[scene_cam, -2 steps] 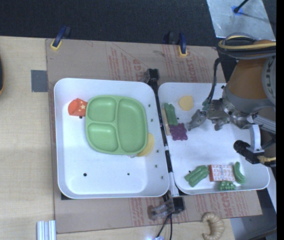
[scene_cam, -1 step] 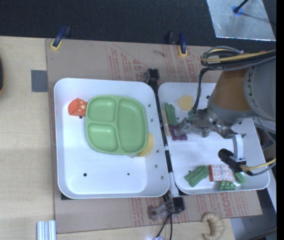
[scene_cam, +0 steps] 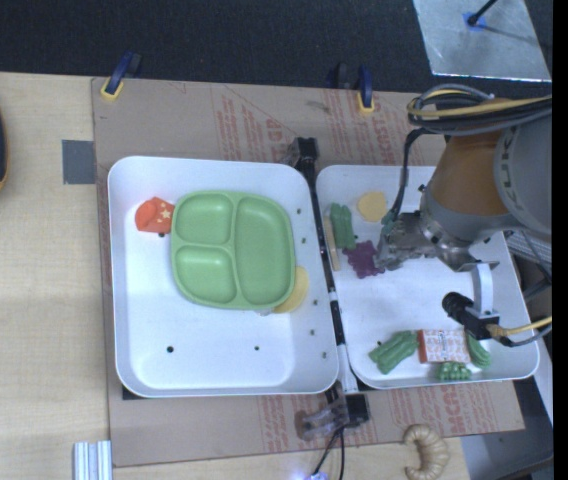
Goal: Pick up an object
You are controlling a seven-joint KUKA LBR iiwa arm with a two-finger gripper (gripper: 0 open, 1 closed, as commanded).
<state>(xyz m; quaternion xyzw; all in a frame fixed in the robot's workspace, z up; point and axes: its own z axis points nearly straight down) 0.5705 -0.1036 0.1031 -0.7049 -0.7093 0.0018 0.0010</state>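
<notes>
**Grey arm, orange band, looping cables**

The KUKA arm (scene_cam: pixel 524 168) is showing a rounded grey casing with a broad orange band (scene_cam: pixel 469 183) wrapping it above the wrist. Black and yellow cables (scene_cam: pixel 464 103) are looping over its upper part. Below the band, a grey metal wrist is carrying the dark gripper (scene_cam: pixel 396 243). A white bracket (scene_cam: pixel 484 288) and a black fitting (scene_cam: pixel 461 310) are sitting lower down, with a yellow cable trailing off.

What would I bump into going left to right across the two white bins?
Red toy → green plate → purple toy → pincer → arm.
</notes>
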